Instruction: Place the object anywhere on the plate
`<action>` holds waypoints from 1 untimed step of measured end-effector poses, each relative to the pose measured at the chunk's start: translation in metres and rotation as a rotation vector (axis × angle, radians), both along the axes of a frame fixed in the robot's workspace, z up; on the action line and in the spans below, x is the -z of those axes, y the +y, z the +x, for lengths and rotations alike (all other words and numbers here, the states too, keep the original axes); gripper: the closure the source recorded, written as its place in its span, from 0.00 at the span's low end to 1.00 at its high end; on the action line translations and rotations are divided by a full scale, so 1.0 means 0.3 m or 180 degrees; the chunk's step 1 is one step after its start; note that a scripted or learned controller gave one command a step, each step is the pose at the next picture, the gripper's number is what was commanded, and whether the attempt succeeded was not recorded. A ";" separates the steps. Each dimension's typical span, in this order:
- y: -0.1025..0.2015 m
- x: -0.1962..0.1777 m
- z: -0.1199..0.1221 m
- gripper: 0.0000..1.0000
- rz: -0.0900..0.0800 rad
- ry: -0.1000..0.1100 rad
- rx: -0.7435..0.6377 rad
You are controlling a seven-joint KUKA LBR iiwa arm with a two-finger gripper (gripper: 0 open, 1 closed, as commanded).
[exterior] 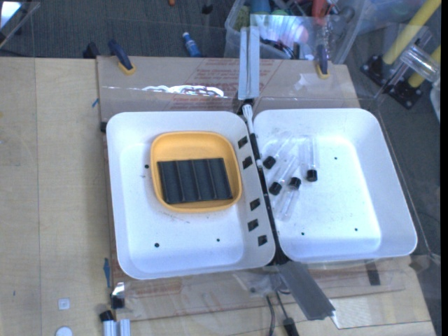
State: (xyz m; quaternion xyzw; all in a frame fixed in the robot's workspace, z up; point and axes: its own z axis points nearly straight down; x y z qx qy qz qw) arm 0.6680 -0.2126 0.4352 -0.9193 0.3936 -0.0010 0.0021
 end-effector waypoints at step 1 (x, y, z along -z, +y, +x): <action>-0.004 0.080 -0.001 1.00 -0.0002 0.0001 -0.1064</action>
